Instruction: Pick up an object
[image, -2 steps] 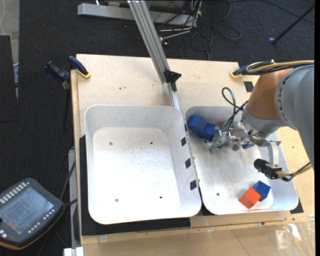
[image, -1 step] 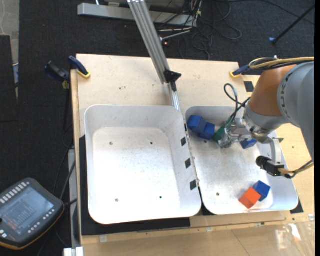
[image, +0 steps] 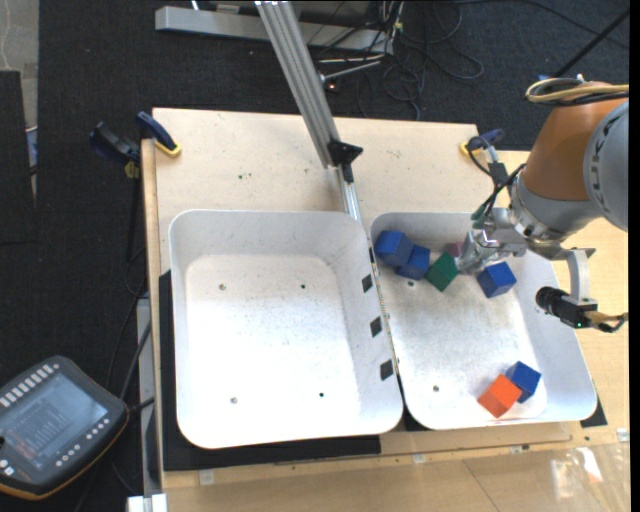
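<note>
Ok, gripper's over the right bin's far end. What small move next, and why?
Probably lift slightly and check. The gripper sits between the small green cube and a blue cube, and nothing visibly sits between its fingers, so a grasp isn't confirmed.

- Two shallow white bins are seen side by side on the bench: the left bin (image: 200, 300) and the right bin (image: 560, 385).
- Four blue blocks are counted, all inside the right bin: two touching at its upper left (image: 390, 245) (image: 414, 262), one near its upper middle (image: 496, 278), and one near its lower right corner (image: 523, 379).
- One green block (image: 442, 272) is seen in the right bin, just beside the upper-left blue pair.
- One orange block (image: 499, 396) is seen in the right bin, touching the lower-right blue block.
- Six blocks are counted in total.
</note>
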